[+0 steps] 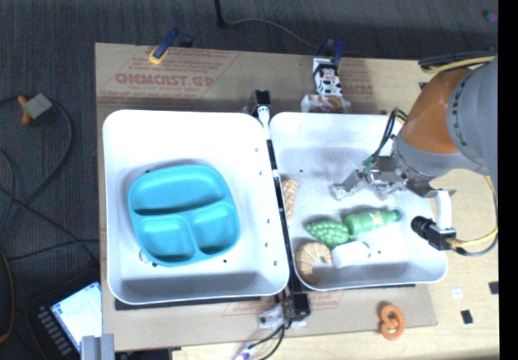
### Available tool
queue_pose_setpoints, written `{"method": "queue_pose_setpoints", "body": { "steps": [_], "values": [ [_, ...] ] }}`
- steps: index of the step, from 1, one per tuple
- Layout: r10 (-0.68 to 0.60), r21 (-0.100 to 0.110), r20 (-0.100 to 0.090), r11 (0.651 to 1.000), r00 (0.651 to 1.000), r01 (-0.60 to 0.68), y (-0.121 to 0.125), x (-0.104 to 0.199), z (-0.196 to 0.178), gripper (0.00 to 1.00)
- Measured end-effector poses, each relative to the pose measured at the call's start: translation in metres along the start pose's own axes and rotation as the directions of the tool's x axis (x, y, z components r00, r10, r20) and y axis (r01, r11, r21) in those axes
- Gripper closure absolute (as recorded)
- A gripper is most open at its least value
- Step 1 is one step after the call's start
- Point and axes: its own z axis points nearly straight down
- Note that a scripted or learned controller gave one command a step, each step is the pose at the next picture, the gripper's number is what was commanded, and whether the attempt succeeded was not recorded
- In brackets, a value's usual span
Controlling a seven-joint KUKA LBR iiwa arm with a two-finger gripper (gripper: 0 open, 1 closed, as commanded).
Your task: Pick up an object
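Observation:
My gripper (350, 185) hangs low over the middle of the right bin (324, 133), reaching in from the right. Its metal fingers stand just above and left of a green bottle (371, 221) that lies on its side. Left of the bottle lies a bumpy green toy (325, 230). A white block (350, 254) and a tan round toy (311, 256) rest near the bin's front wall. A tan cone-like piece (289, 191) lies against the left wall. Nothing shows between the fingers.
The left bin (121, 140) holds a blue three-compartment tray (184, 213). A black divider bar (273, 172) runs between the bins. An orange ring (392, 321) lies on the bench in front of the right bin. Clamps sit on the bench's far edge.

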Motion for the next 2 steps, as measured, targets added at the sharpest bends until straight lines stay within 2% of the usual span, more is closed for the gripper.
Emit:
{"method": "queue_pose_setpoints", "body": {
  "steps": [1,2],
  "values": [
    [0.001,0.001,-0.001,1.0,1.0,-0.001,-0.072,-0.017,-0.027,0.0],
    [0.0,-0.001,0.0,1.0,1.0,0.0,-0.055,0.004,0.005,0.0]
  ]
}}
